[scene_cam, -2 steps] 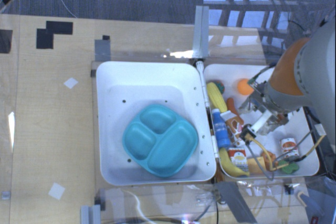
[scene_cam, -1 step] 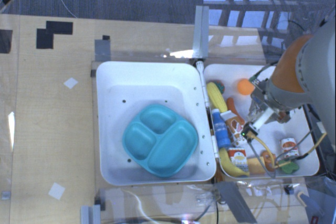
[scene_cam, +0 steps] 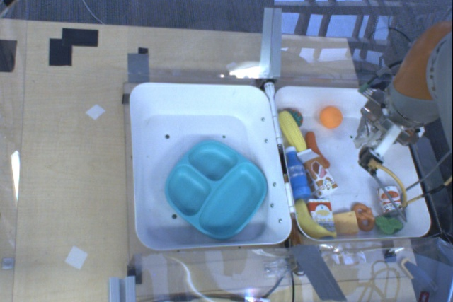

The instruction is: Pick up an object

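Observation:
The right bin (scene_cam: 345, 152) holds several small items. An orange ball (scene_cam: 329, 117) lies near its back, and a yellow corn cob (scene_cam: 290, 129), a carrot (scene_cam: 312, 143), a blue tube (scene_cam: 298, 177) and a red-and-white carton (scene_cam: 320, 174) line its left side. A banana (scene_cam: 308, 218), a bread piece (scene_cam: 345, 223), a green item (scene_cam: 388, 225) and a small can (scene_cam: 388, 199) sit along the front. My gripper (scene_cam: 366, 137) hangs over the bin's right part, right of the ball and apart from every item, with nothing seen in it.
The left bin (scene_cam: 152, 152) carries a blue divided plate (scene_cam: 216, 187) at its front middle. A metal post (scene_cam: 272, 39) stands behind the wall between the bins. Bare bin floor lies between the carton and the can.

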Robot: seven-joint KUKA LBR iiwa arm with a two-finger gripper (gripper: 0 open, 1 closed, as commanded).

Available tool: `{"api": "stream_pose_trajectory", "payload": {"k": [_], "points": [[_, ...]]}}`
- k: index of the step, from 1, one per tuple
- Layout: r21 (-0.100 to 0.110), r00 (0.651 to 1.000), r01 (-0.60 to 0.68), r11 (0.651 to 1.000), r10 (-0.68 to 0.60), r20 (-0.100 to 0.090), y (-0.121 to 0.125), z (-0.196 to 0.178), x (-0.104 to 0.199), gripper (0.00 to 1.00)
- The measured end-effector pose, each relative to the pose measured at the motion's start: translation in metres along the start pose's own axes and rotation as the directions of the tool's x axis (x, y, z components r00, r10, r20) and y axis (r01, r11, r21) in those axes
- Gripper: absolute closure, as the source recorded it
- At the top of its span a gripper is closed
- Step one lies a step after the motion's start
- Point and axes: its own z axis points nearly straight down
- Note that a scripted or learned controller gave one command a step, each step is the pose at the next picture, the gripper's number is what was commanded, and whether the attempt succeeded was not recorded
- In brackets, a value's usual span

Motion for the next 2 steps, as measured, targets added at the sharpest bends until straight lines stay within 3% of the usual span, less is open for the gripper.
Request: {"api": "stream_pose_trajectory", "payload": {"k": [1, 2], "points": [[0.002, 0.983, -0.185, 0.983, 0.185, 0.001, -0.0453, -0.0235, -0.0501, 1.0], [0.002, 0.983, -0.185, 0.983, 0.185, 0.001, -0.0454, -0.0235, -0.05, 0.0]]}}
